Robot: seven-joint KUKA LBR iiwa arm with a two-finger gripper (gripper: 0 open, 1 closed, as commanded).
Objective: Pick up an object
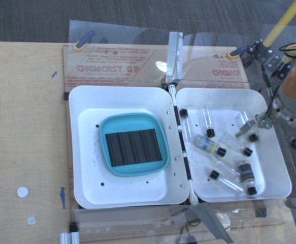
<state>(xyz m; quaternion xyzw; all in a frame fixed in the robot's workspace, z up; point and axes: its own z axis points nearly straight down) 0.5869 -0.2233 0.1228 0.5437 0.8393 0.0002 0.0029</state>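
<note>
Several clear vials with black caps lie scattered in the right bin (274,187). One vial with a blue and yellow label (207,144) lies near the bin's middle. Another labelled vial (245,172) rests toward the front right, and a plain vial (207,119) lies farther back. My gripper (245,128) reaches in from the right and hangs low over the bin's right half, close to a vial (242,118) and a black cap (253,137). Nothing shows held in it.
The left bin (81,136) holds a teal tray (132,144) with dark ribbed slots. A metal divider (174,60) stands behind the seam between the bins. The orange-banded arm (294,83) and cables crowd the right edge. Bare wooden bench spreads to the left.
</note>
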